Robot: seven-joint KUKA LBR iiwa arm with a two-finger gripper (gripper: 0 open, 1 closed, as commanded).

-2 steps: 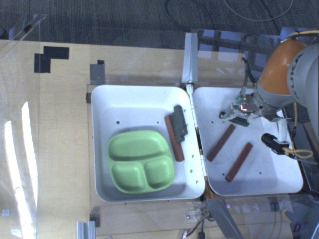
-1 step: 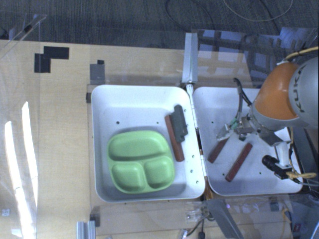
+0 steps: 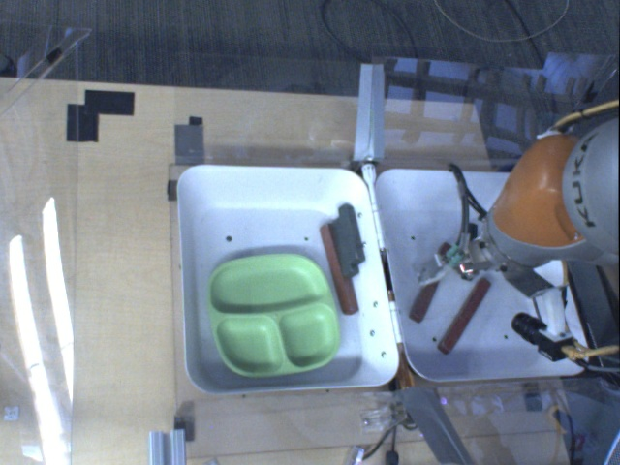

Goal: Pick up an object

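On the left, the pale wooden worktop [image 3: 107, 289] is bare apart from black tape marks [image 3: 95, 112] near its far edge. The left bin [image 3: 199, 201] holds a green tray [image 3: 274, 312] with three compartments, lying toward the near left corner. Just right of the tray a brown stick [image 3: 340, 269] lies lengthwise, and a dark grey brush [image 3: 349, 239] rests against it, partly over its far end, close to the bin's right wall.

The right bin [image 3: 417, 197] holds two more brown bars. One bar [image 3: 424, 301] lies tilted near the middle, its upper end just under the end effector [image 3: 459, 260]. The other bar [image 3: 463, 316] lies beside it to the right, slanted the same way, the two apart.

The end effector sits low over the right bin, just above the upper ends of the bars. Whether its fingers are apart or together cannot be told; the tips are small and cluttered with cables. Nothing is seen clamped between them. Behind it, the arm's orange band [image 3: 533, 197] and grey body come in from the right edge.
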